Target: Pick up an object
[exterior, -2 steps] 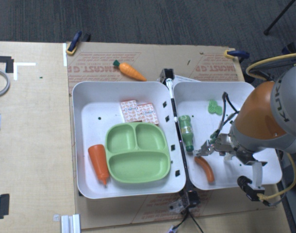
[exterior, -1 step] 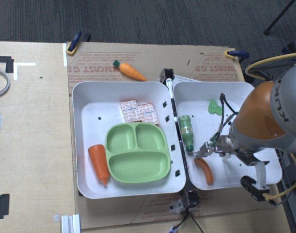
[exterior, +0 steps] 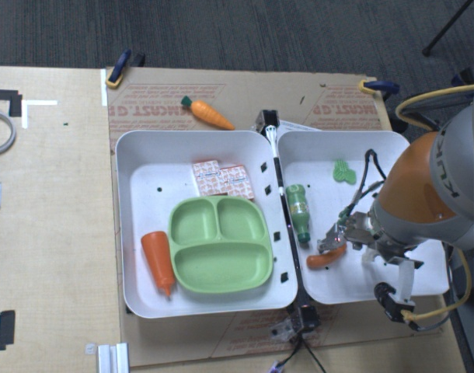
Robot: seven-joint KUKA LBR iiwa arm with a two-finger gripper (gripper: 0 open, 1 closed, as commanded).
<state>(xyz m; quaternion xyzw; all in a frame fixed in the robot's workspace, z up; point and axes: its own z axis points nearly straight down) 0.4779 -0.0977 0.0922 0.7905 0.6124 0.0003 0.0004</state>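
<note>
A: Nearest you, at the bottom edge of the right bin (exterior: 423, 150), you have the arm's wrist with its cables. Look just left of it: the gripper (exterior: 331, 245) sits low over the bin floor.

B: And what is under it?

A: A sausage (exterior: 324, 259), reddish-brown, short and slightly curved, lying flat near the bin's left wall. The gripper tip touches or overlaps its upper end. You cannot tell from here whether the fingers are spread or closed on it.

B: Anything else in that bin?

A: A green bottle (exterior: 298, 210) lying along the left wall, just above the sausage, and a small green leaf-shaped piece (exterior: 344, 172) further back.

B: The left bin (exterior: 144, 150)?

A: You see a green divided plate (exterior: 220, 245), an orange carrot-like piece (exterior: 158, 263) beside it, and a red-and-white packet (exterior: 219, 179) behind. Another carrot (exterior: 208, 113) lies outside on the cardboard.
</note>
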